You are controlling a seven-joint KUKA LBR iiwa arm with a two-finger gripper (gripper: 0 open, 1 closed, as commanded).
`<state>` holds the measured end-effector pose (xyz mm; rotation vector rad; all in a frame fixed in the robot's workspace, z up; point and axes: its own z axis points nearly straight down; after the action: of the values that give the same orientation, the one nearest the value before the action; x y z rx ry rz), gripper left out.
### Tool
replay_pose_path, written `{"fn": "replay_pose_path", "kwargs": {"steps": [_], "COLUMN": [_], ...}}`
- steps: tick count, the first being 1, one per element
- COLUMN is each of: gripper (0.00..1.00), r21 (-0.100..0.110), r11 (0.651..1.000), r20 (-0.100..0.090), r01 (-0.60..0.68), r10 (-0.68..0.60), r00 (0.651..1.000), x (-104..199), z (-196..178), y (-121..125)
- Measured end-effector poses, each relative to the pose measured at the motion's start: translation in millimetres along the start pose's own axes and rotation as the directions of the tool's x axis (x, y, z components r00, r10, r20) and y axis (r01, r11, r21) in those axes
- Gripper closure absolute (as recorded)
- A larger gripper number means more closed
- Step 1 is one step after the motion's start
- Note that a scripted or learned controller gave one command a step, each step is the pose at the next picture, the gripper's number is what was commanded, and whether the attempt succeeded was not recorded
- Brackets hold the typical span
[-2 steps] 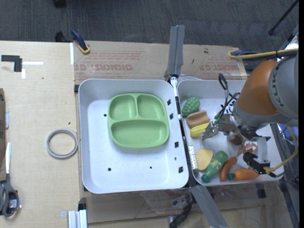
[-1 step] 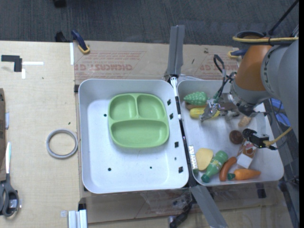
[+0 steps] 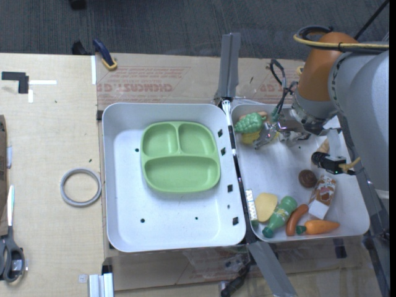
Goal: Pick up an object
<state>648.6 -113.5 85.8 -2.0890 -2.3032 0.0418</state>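
Observation:
My gripper [image 3: 270, 135] is low in the back of the right bin [image 3: 281, 166], its tip just right of a green leafy toy [image 3: 249, 122] that lies over a yellow piece [image 3: 247, 137]. Whether it touches them is unclear. Along the bin's front lie a yellow wedge [image 3: 266, 205], a green bottle [image 3: 278, 215], a red sausage-like toy [image 3: 296, 218] and a carrot [image 3: 320, 226]. A brown round piece [image 3: 307, 178] and a small brown-and-white bottle [image 3: 323, 193] sit at the right side.
The left bin [image 3: 124, 184] holds a green divided plate [image 3: 180, 156]. The grey arm with its orange band [image 3: 325, 54] hangs over the right bin's back right corner. A tape ring [image 3: 80, 186] and scissors [image 3: 11, 252] lie on the bench to the left.

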Motion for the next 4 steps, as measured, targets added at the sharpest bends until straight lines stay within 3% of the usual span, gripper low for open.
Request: {"fn": "replay_pose_path", "kwargs": {"steps": [1,2,3,4], "gripper": [0.00,0.00,0.00,0.00], "r21": [-0.040,-0.040,-0.041,-0.041], "r11": [0.990,0.981,0.982,0.988], "r20": [0.013,0.015,0.031,0.014], "r01": [0.136,0.188,0.182,0.150], "r10": [-0.136,-0.188,-0.181,-0.149], "r00": [0.991,0.982,0.983,0.989], "x": [-72.3,-31.7,-2.3,-18.5], "z": [-64.9,-34.6,-18.6,-30.8], "y": [-53.6,-28.1,-23.2,-32.8]}}
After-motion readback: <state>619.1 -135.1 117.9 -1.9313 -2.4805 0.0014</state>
